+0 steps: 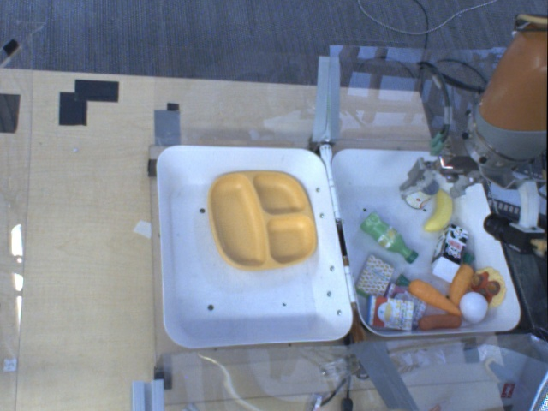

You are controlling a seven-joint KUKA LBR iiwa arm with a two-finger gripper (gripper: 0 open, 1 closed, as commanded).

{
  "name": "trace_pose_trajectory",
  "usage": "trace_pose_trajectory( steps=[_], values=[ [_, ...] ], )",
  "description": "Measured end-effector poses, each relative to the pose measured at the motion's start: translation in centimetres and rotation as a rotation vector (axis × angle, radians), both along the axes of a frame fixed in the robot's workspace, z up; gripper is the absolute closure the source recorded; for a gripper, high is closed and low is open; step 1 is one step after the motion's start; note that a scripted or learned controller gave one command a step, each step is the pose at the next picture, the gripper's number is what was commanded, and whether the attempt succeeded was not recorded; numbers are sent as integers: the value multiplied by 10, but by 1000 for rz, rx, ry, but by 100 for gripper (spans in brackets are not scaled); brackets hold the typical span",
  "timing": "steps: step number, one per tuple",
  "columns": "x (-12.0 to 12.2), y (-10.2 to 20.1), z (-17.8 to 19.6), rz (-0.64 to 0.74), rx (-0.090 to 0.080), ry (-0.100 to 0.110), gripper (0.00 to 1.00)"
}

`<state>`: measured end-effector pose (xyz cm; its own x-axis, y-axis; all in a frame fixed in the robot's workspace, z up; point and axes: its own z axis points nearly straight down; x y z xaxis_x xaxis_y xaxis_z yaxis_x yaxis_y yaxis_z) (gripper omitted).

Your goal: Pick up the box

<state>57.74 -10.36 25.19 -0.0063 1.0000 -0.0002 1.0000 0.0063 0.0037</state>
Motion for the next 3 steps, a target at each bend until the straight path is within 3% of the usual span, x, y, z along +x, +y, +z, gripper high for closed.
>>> trace_pose_trajectory(
  steps=[1, 2, 3],
  values=[
    [-90, 46, -68, -28, 1, 2, 0],
    [-86, 21, -151, 14, 0, -11, 0],
    [-84, 20, -158, 84, 6, -16, 0]
  ],
)
